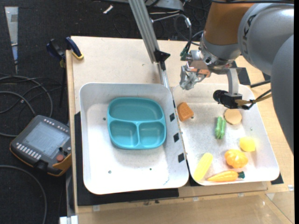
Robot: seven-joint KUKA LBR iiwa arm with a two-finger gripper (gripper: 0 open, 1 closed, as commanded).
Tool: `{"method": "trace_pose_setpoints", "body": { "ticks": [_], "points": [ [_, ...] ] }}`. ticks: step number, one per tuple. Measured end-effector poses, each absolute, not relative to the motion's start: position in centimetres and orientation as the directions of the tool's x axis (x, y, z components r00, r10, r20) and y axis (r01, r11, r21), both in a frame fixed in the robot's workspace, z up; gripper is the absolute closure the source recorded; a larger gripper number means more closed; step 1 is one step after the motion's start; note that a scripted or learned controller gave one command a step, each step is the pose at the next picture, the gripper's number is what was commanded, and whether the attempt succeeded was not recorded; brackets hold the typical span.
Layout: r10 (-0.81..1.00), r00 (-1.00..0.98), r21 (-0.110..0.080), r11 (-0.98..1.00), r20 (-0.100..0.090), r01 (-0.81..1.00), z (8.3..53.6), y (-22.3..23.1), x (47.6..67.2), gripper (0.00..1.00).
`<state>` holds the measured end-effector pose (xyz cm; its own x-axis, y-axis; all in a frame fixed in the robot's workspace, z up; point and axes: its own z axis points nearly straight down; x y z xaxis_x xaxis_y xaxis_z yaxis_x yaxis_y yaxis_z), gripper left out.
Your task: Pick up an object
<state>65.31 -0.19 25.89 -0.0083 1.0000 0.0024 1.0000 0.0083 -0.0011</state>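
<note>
- Gripper (189, 81) is seen above the far edge of the right bin (264, 139), hanging from the grey arm (261, 27) with its orange band; whether its fingers are spread or pressed together cannot be told, and nothing is visible between them.
- Toy foods are scattered in the right bin: an orange bread-like piece (185, 111) lies nearest the gripper, just below it and close to the bin's left wall.
- A green vegetable (219, 127) is placed near the middle of that bin, with a round tan slice (233, 117) just beside it to the right.
- A small yellow piece (247, 144) and an orange-yellow pepper (236, 158) are found toward the near right corner.
- A yellow banana-like piece (202, 166) and a carrot (225, 175) are laid along the near edge.
- A teal divided tray (137, 123) is set in the left bin (93, 171), well apart from the foods.
- A handheld control pendant (41, 144) is seen off the bench, at the left.
</note>
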Motion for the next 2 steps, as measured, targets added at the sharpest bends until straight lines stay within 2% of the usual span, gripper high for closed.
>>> {"method": "trace_pose_setpoints", "body": {
  "ticks": [2],
  "points": [
    [1.0,-0.008,-0.001,0.008,0.001,1.0,22.8,9.6,66.0,1.0]
  ]
}}
